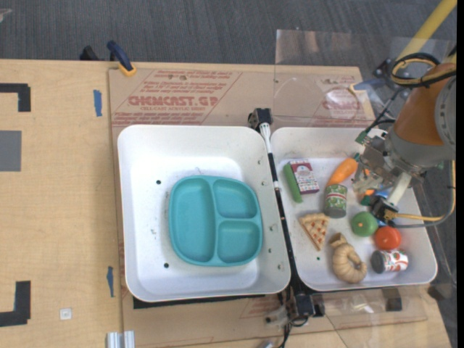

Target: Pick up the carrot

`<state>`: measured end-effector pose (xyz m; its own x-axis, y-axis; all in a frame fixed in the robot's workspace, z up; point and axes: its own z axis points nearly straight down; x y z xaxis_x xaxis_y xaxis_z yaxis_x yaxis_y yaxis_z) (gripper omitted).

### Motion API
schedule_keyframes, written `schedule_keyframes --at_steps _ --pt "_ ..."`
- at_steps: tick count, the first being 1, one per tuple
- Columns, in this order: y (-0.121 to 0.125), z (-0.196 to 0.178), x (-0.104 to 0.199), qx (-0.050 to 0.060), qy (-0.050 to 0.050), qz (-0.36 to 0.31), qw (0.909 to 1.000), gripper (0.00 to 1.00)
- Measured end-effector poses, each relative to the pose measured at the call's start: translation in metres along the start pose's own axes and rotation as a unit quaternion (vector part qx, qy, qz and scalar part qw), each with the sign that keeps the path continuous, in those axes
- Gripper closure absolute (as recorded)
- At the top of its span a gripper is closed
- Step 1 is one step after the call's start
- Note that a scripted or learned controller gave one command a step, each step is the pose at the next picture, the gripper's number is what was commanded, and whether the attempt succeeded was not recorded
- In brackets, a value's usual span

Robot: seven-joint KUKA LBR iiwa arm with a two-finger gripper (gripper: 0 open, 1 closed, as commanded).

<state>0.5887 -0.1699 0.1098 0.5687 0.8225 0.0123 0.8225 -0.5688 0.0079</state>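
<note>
The grey arm with its orange band [424,114] is cut off at the right edge; its two-finger gripper [378,176] is a dark tangle of wires, so I cannot tell how it is set; the left white bin [138,194] holds a teal divided plate [215,220]; in the right white bin [420,267] the small orange carrot [343,170] lies tilted just left of the gripper, apparently untouched; a green-labelled can [335,200] and red-and-white box [304,177] lie beside it.

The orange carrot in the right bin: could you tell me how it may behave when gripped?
The smooth, tapered orange toy carrot probably stays stiff, as moulded plastic would. Its rounded, narrowing body may roll or slip out of a pinch. It looks light, so a nudge from the gripper beside it could shift it.
</note>
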Motion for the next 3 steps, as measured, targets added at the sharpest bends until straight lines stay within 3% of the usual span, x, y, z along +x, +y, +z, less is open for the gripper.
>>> schedule_keyframes --at_steps 1,2,3 --pt "-0.043 0.019 -0.003 -0.001 -0.004 -0.130 0.9915 1.00" --pt "-0.043 0.020 -0.004 -0.001 -0.006 -0.130 0.9915 0.00" --pt "0.014 0.022 0.012 0.001 -0.004 -0.135 0.9908 0.00"
